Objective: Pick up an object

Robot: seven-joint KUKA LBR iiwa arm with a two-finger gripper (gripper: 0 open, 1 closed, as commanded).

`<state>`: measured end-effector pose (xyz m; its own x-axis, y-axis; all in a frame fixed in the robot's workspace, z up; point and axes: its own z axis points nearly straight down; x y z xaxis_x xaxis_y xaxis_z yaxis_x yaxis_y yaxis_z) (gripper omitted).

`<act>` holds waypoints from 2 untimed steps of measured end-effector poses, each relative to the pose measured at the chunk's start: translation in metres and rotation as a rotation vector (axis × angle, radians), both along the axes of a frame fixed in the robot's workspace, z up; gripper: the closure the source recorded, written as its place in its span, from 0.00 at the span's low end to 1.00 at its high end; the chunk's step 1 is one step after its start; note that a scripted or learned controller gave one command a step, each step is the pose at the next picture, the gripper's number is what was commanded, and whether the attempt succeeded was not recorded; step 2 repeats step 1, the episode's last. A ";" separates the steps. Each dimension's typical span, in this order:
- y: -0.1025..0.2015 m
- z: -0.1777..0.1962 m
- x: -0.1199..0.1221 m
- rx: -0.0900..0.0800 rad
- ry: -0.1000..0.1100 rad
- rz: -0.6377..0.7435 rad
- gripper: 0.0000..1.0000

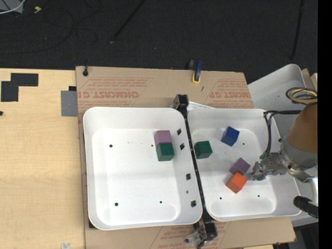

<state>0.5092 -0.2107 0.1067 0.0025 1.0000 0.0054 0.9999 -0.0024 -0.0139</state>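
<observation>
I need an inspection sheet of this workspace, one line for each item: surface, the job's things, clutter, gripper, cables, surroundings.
Surface: two shallow white bins, left bin and right bin, side by side on a brown cardboard sheet on a light wooden bench.
Job's things: left bin holds a light purple block touching a dark green block. Right bin holds a green block, blue block, purple block and orange block.
Clutter: nothing seen.
Gripper: gripper low in the right bin, beside the purple and orange blocks; grasp state unclear.
Cables: black cable along the arm.
Surroundings: blue and yellow clamp on the cardboard's far edge; dark floor beyond.
</observation>
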 end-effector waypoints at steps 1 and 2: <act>-0.003 0.073 0.078 -0.009 -0.022 0.006 1.00; -0.003 0.073 0.078 -0.009 -0.022 0.006 1.00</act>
